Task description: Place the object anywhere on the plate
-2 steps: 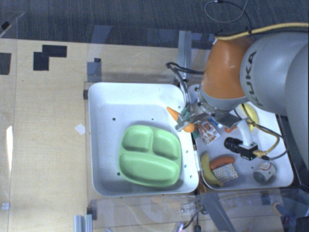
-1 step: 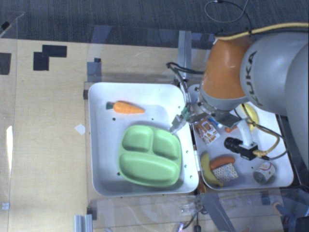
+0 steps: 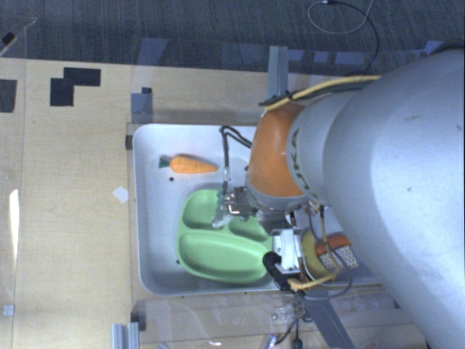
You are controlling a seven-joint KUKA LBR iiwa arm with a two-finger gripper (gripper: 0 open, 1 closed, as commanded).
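The grey arm point(image 3: 378, 195) reaches in from three o'clock; the white bin point(image 3: 149, 217) holds a green divided plate point(image 3: 218, 253); the claw point(image 3: 231, 208) hovers over its upper compartment, its state impossible to tell; the carrot point(image 3: 190, 165), at eleven o'clock of the plate, looks light, stiff and smooth, best pinched mid-body.

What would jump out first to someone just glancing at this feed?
The big grey arm with its orange band fills the right side, reaching down over the green divided plate in the white bin. An orange carrot lies in the bin's far part, apart from the plate.
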